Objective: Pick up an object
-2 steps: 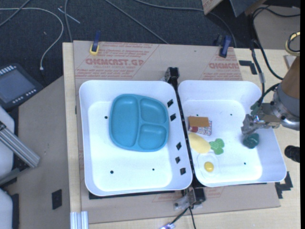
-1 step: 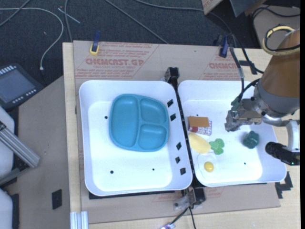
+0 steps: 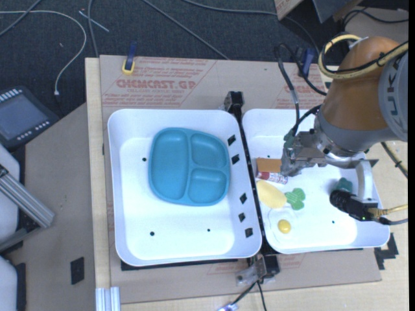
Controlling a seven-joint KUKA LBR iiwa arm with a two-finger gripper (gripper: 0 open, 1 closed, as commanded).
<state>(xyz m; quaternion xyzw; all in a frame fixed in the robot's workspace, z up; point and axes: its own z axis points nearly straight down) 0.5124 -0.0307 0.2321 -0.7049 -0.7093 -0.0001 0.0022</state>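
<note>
My gripper [image 3: 290, 166] hangs low in the right bin [image 3: 305, 238], near its left side. Its tips are just right of a small brown and red packet [image 3: 266, 168] lying against the bin's left wall. Below the packet lies a pale yellow banana-like piece [image 3: 271, 196], with a green toy [image 3: 296, 198] touching its right end. A small yellow round thing [image 3: 284, 225] sits nearer the front. Nothing shows between the tips from this angle.
The left bin [image 3: 130, 225] holds a blue divided plate [image 3: 190, 166]. A black divider with clips [image 3: 242, 173] separates the bins. The arm's orange and grey body [image 3: 360, 102] covers the right bin's back right part. A teal object [image 3: 343, 185] peeks out beside the wrist.
</note>
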